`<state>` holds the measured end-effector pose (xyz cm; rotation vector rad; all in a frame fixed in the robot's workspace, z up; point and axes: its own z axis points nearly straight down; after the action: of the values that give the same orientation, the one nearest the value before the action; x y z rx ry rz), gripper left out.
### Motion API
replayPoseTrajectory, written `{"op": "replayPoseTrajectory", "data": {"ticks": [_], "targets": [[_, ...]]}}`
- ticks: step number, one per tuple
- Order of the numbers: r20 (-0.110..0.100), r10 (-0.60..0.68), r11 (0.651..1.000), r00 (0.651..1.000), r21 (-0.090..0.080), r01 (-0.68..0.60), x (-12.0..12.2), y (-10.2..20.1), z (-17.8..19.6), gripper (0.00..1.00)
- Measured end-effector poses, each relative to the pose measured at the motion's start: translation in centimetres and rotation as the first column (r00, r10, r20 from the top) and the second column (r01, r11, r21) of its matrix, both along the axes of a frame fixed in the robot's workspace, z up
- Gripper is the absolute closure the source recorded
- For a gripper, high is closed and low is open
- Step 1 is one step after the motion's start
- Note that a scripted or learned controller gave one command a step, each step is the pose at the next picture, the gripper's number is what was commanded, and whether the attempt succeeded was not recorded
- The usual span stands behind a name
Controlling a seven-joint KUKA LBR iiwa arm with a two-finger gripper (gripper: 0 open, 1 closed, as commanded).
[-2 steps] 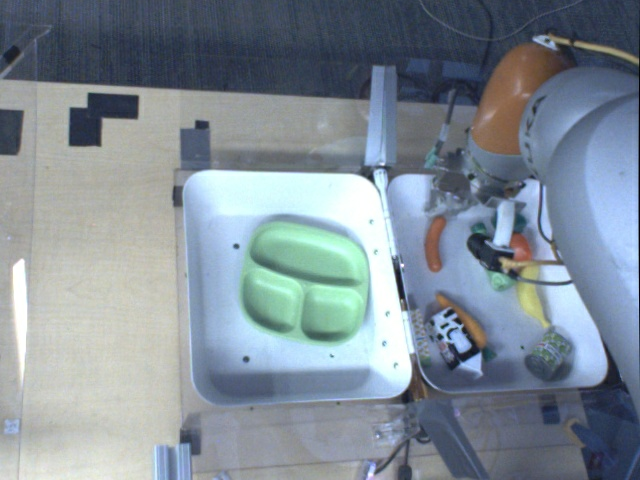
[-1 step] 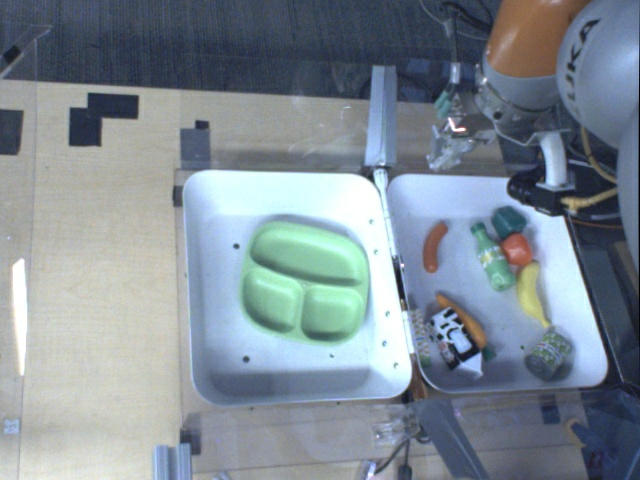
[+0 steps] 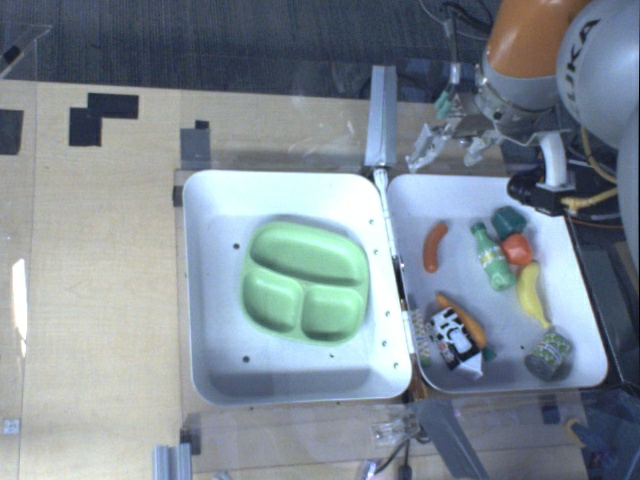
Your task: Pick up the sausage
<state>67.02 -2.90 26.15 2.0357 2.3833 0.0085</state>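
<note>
The gripper (image 3: pixel 450 146) hangs just past the far rim of the right bin (image 3: pixel 590 363), up by the divider post, and its fingers are spread apart with nothing between them. The sausage (image 3: pixel 434 246), reddish-orange, lies on the floor of that same bin near its left wall, apart from the other things. It sits toward us from the fingers and almost straight below them in the view, only a touch to the left. Its long axis runs nearly front to back, leaning slightly, so I'd reckon the fingers need to straddle it across the short way, closing left to right. The green bottle (image 3: pixel 491 257) is its nearest neighbour, off to the right with a clear gap. Over in the left bin (image 3: pixel 210 268), the green tray (image 3: pixel 305 281) is well away from all this.
</note>
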Motion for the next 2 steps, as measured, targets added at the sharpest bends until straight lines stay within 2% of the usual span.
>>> {"op": "replayPoseTrajectory", "data": {"ticks": [1, 2], "targets": [[-0.004, 0.027, 1.000, 1.000, 0.001, -0.027, -3.2, 1.5, -7.6, 0.00], [-0.003, 0.039, 0.999, 0.999, 0.001, -0.039, -8.0, -1.2, -6.9, 0.00]]}}
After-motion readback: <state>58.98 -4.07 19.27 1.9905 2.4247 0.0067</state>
